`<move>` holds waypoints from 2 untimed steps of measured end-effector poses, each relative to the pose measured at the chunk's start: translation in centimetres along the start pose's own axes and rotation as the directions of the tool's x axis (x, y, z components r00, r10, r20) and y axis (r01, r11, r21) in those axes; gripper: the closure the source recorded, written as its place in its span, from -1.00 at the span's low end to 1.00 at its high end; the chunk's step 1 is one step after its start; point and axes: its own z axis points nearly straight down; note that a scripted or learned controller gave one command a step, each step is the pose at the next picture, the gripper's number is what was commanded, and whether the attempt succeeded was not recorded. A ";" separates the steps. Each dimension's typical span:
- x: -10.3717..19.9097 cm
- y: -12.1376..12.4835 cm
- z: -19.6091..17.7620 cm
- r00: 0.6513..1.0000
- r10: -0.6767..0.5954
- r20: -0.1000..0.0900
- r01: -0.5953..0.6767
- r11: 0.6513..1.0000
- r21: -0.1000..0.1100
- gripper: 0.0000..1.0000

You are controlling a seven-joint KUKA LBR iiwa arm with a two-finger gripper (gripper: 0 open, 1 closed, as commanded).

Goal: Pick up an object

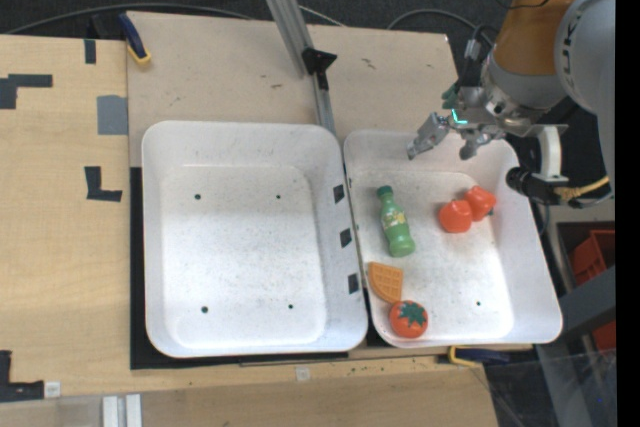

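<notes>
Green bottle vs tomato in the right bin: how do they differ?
The green bottle is long and slim, lying on its side mid-bin; the tomato is round and squat, near the front rim. The bottle is green with a yellowish label; the tomato is red-orange with a green top. The bottle lies closer to the gripper than the tomato does. Both rest untouched in the right bin.

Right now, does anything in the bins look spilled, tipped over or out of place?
Nothing looks spilled or broken. The green bottle lies on its side in the right bin, beside two red-orange toys, a waffle-like orange piece and a tomato. The claw hangs open over that bin's far edge, holding nothing.
</notes>
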 end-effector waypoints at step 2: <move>0.8 -0.3 5.8 1.000 -0.001 0.001 0.001 1.000 0.001 -1.00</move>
